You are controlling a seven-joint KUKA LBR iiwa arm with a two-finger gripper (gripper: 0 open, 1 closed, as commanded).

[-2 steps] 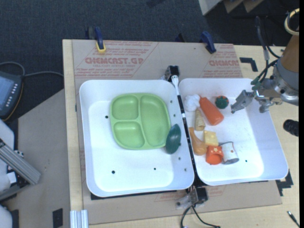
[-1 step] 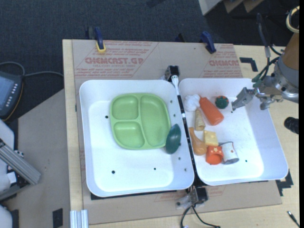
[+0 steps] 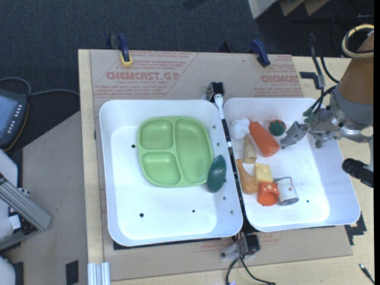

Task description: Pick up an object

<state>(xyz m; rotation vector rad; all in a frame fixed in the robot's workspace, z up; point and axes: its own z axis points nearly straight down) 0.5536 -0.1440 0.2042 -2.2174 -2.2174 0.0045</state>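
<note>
The grey arm (image 3: pixel 356 94) is reaching in from the right side of the frame. Its hand (image 3: pixel 295 134) is hanging low over the right bin (image 3: pixel 332 209), pointing left. I cannot tell how wide the hand is. Nothing is showing between its tips. An orange bottle (image 3: pixel 263 138) is lying just left of the hand, beside a small dark green ball (image 3: pixel 276 126). A green plate (image 3: pixel 175 151) is sitting in the left bin (image 3: pixel 160 218) on the table (image 3: pixel 89 159).

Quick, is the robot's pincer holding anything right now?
Pincer: above the right bin, nothing seen in it; open or closed cannot be told.
</note>
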